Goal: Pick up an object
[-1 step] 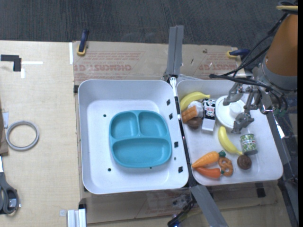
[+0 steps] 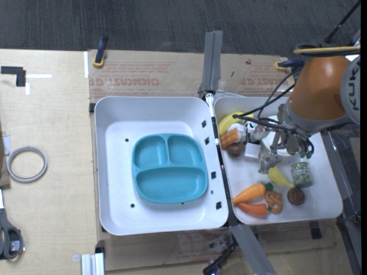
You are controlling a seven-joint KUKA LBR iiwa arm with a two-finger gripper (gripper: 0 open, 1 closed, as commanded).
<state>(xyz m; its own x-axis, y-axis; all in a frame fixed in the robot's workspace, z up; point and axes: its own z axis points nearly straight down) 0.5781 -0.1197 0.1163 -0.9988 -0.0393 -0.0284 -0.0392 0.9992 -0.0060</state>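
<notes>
Pale wood worktop (image 2: 46, 113), brown cardboard sheet (image 2: 149, 73) under 2 white bins; dark carpet (image 2: 143, 10) beyond. Left bin (image 2: 109, 171) carrying teal divided plate (image 2: 170, 168). Right bin (image 2: 321, 211), just right of the plate's bin, crowded with toy food: yellow banana (image 2: 227, 121) at its near-left corner, carrot (image 2: 250, 193) and red pepper (image 2: 252, 209) toward front, small can (image 2: 301, 174), brown round piece (image 2: 296, 196). Grey tape roll (image 2: 26, 164) and scissors (image 2: 10, 240) far left of the plate, scissors cut off at edge. Tool (image 2: 269, 160) low over right bin, beside yellow piece (image 2: 280, 177); finger state lost in cables and clutter, cannot tell. Arm's orange band (image 2: 321, 87) masks bin's back corner.
</notes>
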